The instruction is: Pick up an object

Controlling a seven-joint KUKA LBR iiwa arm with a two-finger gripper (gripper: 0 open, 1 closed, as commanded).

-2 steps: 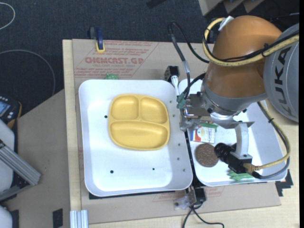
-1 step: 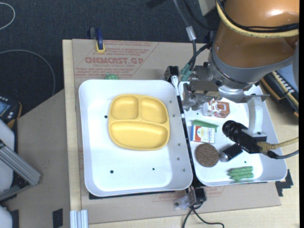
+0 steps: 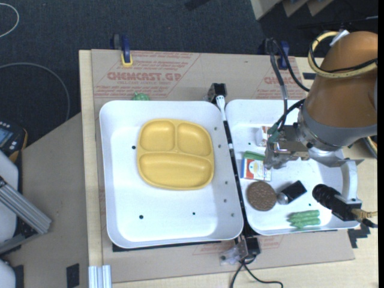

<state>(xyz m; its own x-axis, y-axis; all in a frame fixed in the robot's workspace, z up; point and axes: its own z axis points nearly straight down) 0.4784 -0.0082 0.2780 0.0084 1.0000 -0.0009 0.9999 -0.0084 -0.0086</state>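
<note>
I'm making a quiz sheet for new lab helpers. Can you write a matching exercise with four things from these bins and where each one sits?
Things:
1. yellow divided plastic plate
2. brown round disc
3. green ridged plastic piece
4. small black block

Places:
A. right bin, near front edge
B. left bin, middle
C. right bin, just right of the disc
D. right bin, beside the dividing wall

Pairs: 1-B, 2-D, 3-A, 4-C

Place: a robotics lab or test cell.
Bench: a brown board (image 3: 180,65) printed "CHEMCAST GP", held by a blue and yellow clamp (image 3: 125,48).
Bins: two shallow white bins, left bin (image 3: 114,161) and right bin (image 3: 252,110), side by side.
Arm: an industrial arm (image 3: 345,89) with an orange band reaches over the right bin.
Wiring: loose black cables (image 3: 282,71) run past the bench.
Floor: dark carpet (image 3: 60,17).
Frame: aluminium extrusion (image 3: 24,209) at the left.
</note>
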